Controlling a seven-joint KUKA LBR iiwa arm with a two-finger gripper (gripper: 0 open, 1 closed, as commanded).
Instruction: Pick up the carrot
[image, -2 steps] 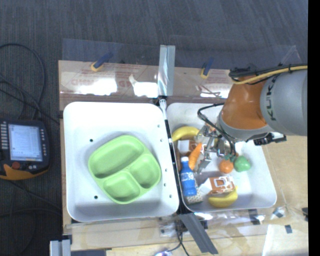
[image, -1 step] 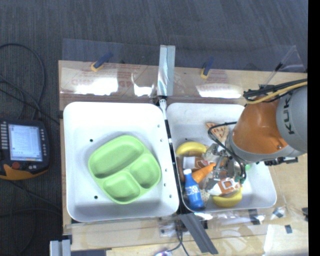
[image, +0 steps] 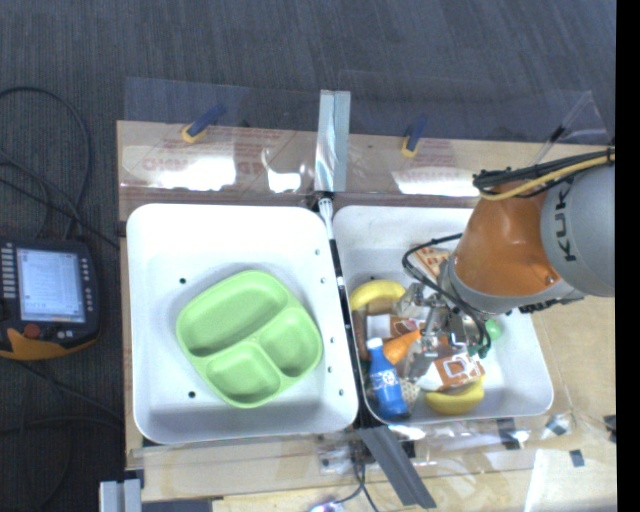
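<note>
Camera view, tool: the two-finger gripper (image: 437, 335) hangs below the grey arm with the orange band (image: 505, 255), low over the clutter in the right shallow white bin (image: 530, 395). Whether it is open or closed cannot be told from this angle.
Camera view, task item: the small orange carrot (image: 400, 346) lies just to the left of the tool, close to touching it; contact cannot be confirmed. Nothing is visibly gripped.
Camera view, neighbours: a blue plastic bottle (image: 386, 385) lies just below-left of the tool, touching or nearly touching the carrot. A yellow banana (image: 376, 295) sits up-left of the tool. A second yellow curved fruit (image: 455, 400) lies below it, with a white-and-orange packet (image: 458, 372) between them. A green item (image: 491, 328) sits just to the tool's right.
Camera view, remote items: the green three-compartment plastic plate (image: 250, 337) rests in the left white bin (image: 160, 300), well apart to the tool's left.
Step in hand: judged to be the final approach onto the carrot.
Recommendation: centre the tool leftward over the carrot, straddle its narrow width, and descend clear of the bottle.
Risk: a crowded bin; a neighbour may be pinched instead.
</note>
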